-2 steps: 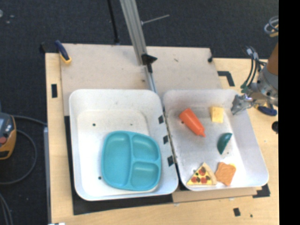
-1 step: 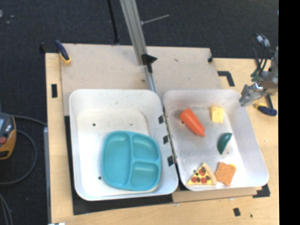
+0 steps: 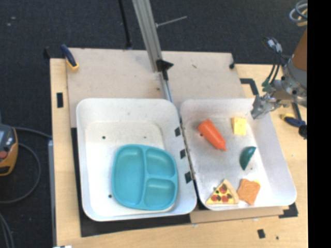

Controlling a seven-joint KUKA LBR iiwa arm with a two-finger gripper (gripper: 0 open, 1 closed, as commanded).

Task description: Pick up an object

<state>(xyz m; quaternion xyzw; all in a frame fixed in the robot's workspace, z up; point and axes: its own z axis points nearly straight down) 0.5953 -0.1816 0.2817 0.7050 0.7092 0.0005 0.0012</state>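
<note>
The right bin (image 3: 269,175) holds an orange carrot (image 3: 212,134), a small yellow block (image 3: 239,126), a dark green wedge (image 3: 247,157), a pizza slice (image 3: 222,194) and an orange square piece (image 3: 248,191). My gripper (image 3: 261,108) hangs over the bin's far right corner, just right of the yellow block and apart from it. Nothing shows in its grasp.
In the left bin (image 3: 103,123) lies a teal divided plate (image 3: 146,176). A slanted metal post (image 3: 150,32) rises behind the seam between the bins. Cables and the arm's wrist (image 3: 292,81) crowd the right edge.
</note>
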